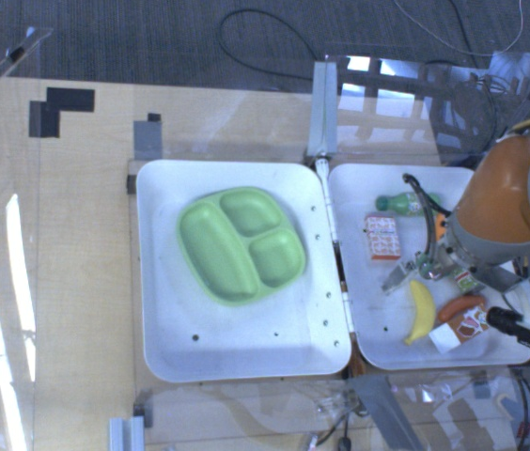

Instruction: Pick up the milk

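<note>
White bins, two of them, sit side by side on the pale wood desk (58,280). Left bin (166,346) carries a green divided plate (241,244) w/ three compartments, lying flat, roughly mid-bin. Right bin (359,205) is where I'm working. My arm (500,200) comes in from the right, orange band over the bin's right half, and my hand (413,272) hangs low near the bin's centre, metal fingers (398,278) pointing down-left. Fingers look narrow, nothing visible between them, but they're small in this view so I can't tell for sure how far apart they stand.

Milk carton (382,236), small, red-and-white, lies flat in the upper-middle of the right bin, just above-left of my hand and apart from it. Green bottle (398,203) lies on its side just above the carton, near the bin's back. Banana (422,311) lies just below my hand, curving toward the bin's front edge. Red-orange packet (462,316) w/ a white end sits right beside the banana, on its right, partly under my arm. Black cables (265,26) trail over the dark floor beyond the desk.
</note>
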Motion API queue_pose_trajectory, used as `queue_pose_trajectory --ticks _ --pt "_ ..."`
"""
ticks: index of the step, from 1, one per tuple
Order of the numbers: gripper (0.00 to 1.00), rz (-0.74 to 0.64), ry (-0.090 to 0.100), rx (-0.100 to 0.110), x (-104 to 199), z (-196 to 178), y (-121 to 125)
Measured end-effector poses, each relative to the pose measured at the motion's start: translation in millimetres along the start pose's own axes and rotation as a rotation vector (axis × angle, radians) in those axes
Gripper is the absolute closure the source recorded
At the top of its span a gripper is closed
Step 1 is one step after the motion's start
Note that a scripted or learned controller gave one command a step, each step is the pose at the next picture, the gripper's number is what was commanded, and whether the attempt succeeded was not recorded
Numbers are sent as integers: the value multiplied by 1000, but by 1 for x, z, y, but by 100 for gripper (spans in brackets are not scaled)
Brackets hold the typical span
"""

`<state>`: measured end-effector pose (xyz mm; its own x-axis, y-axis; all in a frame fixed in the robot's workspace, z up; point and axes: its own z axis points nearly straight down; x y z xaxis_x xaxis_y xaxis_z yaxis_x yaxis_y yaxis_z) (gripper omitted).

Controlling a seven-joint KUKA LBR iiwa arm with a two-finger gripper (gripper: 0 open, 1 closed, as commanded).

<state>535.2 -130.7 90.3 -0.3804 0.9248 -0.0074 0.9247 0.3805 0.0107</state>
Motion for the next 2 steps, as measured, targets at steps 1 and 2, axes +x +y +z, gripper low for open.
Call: queue_pose_trajectory --ticks 1,2 --pt "0 105 1 2 -75 -50 -12" --pt "0 46 0 1 -95 2 37"
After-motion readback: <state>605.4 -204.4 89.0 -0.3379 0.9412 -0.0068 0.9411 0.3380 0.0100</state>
